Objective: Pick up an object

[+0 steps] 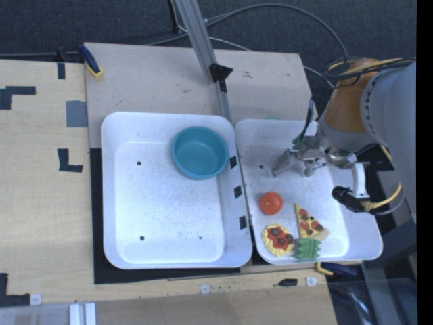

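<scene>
The gripper (295, 166) hangs over the upper part of the right bin (257, 144), its two grey fingers splayed apart, one reaching left and down toward the bin floor, the other shorter and nearer the wrist. Nothing lies between them, so it is open and holds nothing; whether the tips touch the floor cannot be told from this slant. The spread suits a descent onto something, yet the patch of bin under the fingers is bare. The likeliest target, a red tomato (271, 202), sits below and a little to the left of the fingers, near but apart from them. Further down, against the near wall, lie three more toys packed close: a round pizza (278, 239), a pizza slice (309, 223) to its right, and a green leafy piece (307, 250) tucked just under the slice. Their crowding at that wall would make a clean two-finger grasp awkward, so the tomato, standing alone, looks the easier pick. The arm (352, 107), with its orange band, enters from the right and leans over the bin rim. In the left bin (135, 249) a blue bowl (199, 152) rests at the upper right corner, well apart from the gripper.
</scene>
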### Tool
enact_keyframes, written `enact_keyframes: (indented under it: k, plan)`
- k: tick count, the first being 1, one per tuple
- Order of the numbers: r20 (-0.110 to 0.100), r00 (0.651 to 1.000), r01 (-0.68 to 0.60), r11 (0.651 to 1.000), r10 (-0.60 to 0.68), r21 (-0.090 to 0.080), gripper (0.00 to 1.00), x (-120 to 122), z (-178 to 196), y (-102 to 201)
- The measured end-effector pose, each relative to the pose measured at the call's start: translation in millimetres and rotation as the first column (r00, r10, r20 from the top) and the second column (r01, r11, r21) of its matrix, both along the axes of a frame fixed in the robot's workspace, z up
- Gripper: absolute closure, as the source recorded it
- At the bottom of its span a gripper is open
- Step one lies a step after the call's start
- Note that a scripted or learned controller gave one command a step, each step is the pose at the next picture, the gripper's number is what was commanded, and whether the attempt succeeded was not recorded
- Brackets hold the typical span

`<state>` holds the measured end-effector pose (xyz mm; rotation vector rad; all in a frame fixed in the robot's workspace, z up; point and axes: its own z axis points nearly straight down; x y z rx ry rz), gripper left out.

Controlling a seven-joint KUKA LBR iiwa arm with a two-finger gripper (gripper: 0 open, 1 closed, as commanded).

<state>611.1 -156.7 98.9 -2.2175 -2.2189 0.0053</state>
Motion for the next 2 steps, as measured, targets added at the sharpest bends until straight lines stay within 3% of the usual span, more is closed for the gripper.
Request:
enact_keyframes:
  k: [1,2]
  plan:
    - [0.005,1.0,-0.001,1.0,0.001,-0.001,1.0,1,13,0]
    - [0.009,1.0,0.0,1.0,0.0,-0.002,1.0,11,61,-2]
